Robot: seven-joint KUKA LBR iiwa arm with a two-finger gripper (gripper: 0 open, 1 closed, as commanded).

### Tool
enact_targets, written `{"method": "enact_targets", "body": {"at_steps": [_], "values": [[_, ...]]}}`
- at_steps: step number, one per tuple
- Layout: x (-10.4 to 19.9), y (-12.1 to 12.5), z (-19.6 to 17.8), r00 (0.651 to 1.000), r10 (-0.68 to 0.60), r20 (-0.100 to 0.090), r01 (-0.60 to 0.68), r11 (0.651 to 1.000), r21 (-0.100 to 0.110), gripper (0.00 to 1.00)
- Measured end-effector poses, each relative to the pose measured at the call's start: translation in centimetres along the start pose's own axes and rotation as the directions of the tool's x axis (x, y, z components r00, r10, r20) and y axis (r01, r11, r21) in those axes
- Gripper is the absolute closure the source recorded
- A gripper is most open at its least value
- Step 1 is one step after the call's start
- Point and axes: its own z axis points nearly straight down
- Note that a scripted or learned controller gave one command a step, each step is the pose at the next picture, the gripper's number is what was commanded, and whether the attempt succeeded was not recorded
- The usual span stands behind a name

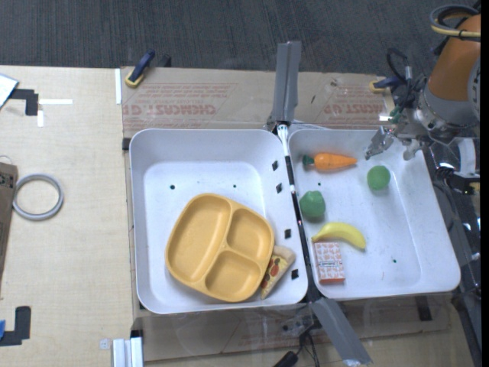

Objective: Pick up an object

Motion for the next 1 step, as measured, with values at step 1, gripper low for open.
{"method": "enact_targets", "body": {"at_steps": [1], "values": [[-0.94, 0.22, 4.94, 0.99, -0.143, -0.014, 0.143, 0.99, 0.004, 0.0]]}}
